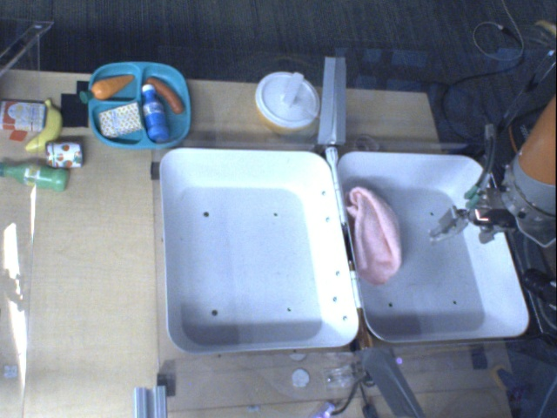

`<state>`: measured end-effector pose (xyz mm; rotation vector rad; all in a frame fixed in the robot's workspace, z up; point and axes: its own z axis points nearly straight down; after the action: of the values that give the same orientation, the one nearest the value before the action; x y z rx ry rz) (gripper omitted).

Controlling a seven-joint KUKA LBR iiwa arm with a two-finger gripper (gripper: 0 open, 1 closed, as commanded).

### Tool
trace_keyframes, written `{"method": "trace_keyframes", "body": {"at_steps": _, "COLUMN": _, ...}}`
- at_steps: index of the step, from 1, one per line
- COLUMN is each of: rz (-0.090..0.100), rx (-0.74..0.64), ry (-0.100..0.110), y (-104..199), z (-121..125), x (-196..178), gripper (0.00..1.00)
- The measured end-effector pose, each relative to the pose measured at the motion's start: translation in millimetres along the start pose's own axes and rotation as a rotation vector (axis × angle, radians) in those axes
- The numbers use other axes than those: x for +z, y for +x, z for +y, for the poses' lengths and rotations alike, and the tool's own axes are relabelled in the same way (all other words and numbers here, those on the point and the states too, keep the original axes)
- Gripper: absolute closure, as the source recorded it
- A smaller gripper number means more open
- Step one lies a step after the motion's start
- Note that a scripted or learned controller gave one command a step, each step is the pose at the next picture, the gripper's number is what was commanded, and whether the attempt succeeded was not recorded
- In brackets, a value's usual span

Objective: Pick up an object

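tabletop, pale wood, bearing two shallow white bins side by side. left bin — bare white floor. right bin — one pink cloth, crumpled, lying along the bin's left wall, near the divide between bins. jaws — at the end of the grey arm entering from the right, low over the right bin's right half, well apart from the pink cloth; nothing between them; how wide they stand cannot be told. behind the bins: white lidded cup; blue divided tray with toy food. far left edge: banana, small can, green bottle.
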<state>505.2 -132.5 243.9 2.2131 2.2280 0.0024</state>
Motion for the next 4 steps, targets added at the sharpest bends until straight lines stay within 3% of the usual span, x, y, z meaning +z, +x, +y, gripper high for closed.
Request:
{"method": "trace_keyframes", "body": {"at_steps": 1, "rz": 0.000, "rx": -0.210, "ry": 0.000, "y": 16, "z": 46, "x": 116, "gripper": 0.00}}
{"method": "trace_keyframes", "body": {"at_steps": 2, "rz": 0.000, "rx": -0.353, "ry": -0.002, "y": 61, "z": 1, "x": 59, "gripper": 0.00}}
{"method": "trace_keyframes", "body": {"at_steps": 3, "rz": 0.000, "rx": -0.138, "ry": -0.001, "y": 38, "z": 46, "x": 112, "gripper": 0.00}}
{"method": "trace_keyframes", "body": {"at_steps": 4, "rz": -0.002, "rx": -0.115, "ry": -0.012, "y": 26, "z": 118, "x": 154, "gripper": 0.00}}
